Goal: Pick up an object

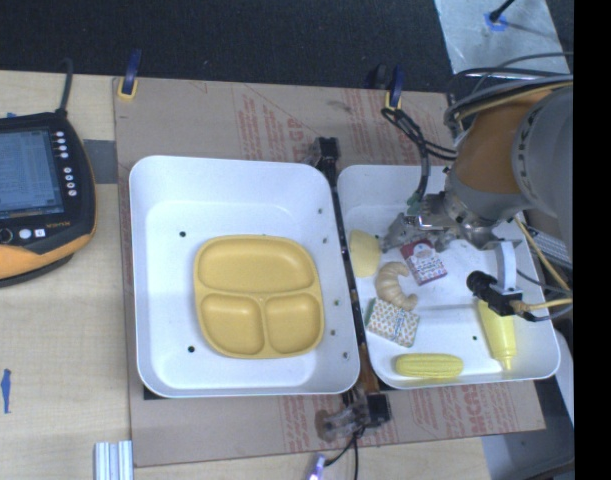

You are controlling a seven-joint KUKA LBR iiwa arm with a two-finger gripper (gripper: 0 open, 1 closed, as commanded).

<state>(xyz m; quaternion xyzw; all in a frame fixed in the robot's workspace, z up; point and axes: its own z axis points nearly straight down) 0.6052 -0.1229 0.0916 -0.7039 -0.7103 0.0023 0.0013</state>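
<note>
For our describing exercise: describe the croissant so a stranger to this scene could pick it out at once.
Find the right-hand white bin, under the robot arm. Near its middle, left of the yellow bottle, lies the croissant, just above a checked packet. It is the only tan, curved, ridged pastry shape among mostly yellow neighbours.

The arm is running out past the right side of the view, and its bulk is covering the far right corner of the right bin. The hand is lying low under the wrist, too dark and blurred to read. A small red-and-white packet below it is showing print too small to make out. The tablet on the tabletop is being cut off at the left edge.
</note>
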